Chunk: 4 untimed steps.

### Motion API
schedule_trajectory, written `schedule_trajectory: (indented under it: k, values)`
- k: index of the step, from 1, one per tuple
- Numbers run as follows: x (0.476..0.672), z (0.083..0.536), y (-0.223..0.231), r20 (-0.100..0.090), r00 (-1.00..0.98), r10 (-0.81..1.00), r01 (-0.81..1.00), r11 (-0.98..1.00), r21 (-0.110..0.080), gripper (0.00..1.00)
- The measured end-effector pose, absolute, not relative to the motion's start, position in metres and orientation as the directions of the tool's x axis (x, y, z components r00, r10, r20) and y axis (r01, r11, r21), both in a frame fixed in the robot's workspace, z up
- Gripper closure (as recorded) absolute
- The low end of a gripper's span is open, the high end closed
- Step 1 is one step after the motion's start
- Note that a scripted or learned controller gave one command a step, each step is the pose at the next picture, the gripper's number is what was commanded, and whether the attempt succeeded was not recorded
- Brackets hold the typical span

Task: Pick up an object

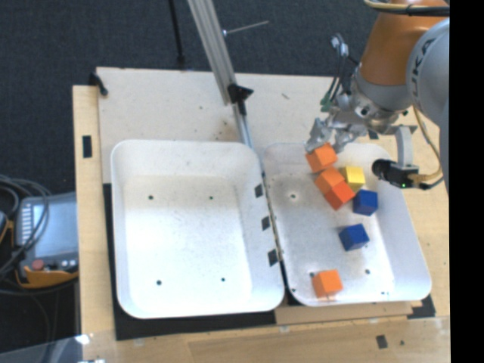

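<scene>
My gripper [325, 146] hangs over the far end of the right bin [302, 225], with the arm reaching in from the upper right. A small orange cube [323, 158] sits between its two fingertips, and the fingers are closed against its sides. Just in front of it lie a larger orange block [334, 186], a yellow cube [355, 175] and a blue cube [366, 202]. Farther forward are another blue cube [353, 237] and an orange cube [327, 282] near the bin's front rim.
The left bin [189, 229] lies beside the right one. A slanted metal rail [215, 48] comes down to the gap between the bins at the back. A black cable and connector [397, 174] hang by the right bin's far right rim.
</scene>
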<state>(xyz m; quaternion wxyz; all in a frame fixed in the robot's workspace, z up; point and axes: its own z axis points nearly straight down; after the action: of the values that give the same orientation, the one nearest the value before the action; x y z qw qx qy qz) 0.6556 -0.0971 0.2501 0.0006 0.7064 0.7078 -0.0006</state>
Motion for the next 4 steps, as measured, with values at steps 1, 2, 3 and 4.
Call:
schedule_trajectory:
  k: [1, 2, 3, 4]
  values:
    - [0.656, 0.276, -0.098, 0.001, -0.004, 1.000, 1.000, 0.004, 0.003, 1.00]
    - [0.659, 0.274, -0.055, 0.000, -0.005, 1.000, 1.000, 0.005, -0.001, 1.00]
    - [0.652, 0.272, -0.012, 0.000, -0.005, 1.000, 1.000, 0.005, -0.002, 1.00]
    - [0.651, 0.274, 0.037, 0.000, -0.007, 1.000, 1.000, 0.007, 0.000, 1.00]
